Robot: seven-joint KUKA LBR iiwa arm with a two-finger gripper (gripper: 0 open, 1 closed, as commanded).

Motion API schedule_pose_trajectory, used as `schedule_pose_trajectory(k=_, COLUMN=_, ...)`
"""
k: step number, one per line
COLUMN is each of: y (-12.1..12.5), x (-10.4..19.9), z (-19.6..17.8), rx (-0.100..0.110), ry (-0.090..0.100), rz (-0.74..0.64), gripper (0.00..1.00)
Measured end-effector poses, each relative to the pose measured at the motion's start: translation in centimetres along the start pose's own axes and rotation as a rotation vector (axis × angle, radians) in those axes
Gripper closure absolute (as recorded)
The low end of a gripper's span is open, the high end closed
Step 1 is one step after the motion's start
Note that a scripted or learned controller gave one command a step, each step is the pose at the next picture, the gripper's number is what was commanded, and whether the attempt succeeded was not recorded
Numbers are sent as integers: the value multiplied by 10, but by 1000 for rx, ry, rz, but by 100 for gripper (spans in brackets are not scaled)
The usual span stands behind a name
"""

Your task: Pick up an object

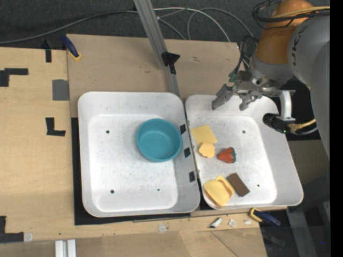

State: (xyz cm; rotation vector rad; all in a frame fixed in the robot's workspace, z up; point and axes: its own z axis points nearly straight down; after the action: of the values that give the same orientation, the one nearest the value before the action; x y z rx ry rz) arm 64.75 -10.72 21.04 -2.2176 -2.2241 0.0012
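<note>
The gripper (233, 100) hangs spread and empty over the right bin's (278, 159) far edge. The strawberry (227, 155) (nearest graspable piece) lies mid-bin; best descend straight, straddling it, clear of the yellow slices (204, 135).

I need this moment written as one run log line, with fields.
gripper: open, above right bin far edge | held: nothing | right bin: strawberry, yellow pieces, brown block | left bin: blue bowl
</note>
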Motion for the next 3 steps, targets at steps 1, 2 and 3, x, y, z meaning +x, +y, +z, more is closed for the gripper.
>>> schedule_pose_trajectory(k=1, y=0, x=0, z=0, rx=0, ry=0, rz=0, gripper=0)
schedule_pose_trajectory(k=2, y=2, x=2, z=44, rx=5, ry=-1, rz=0, gripper=0)
schedule_pose_trajectory(k=3, y=0, x=-7, z=95, rx=6, ry=-1, rz=2, gripper=0)
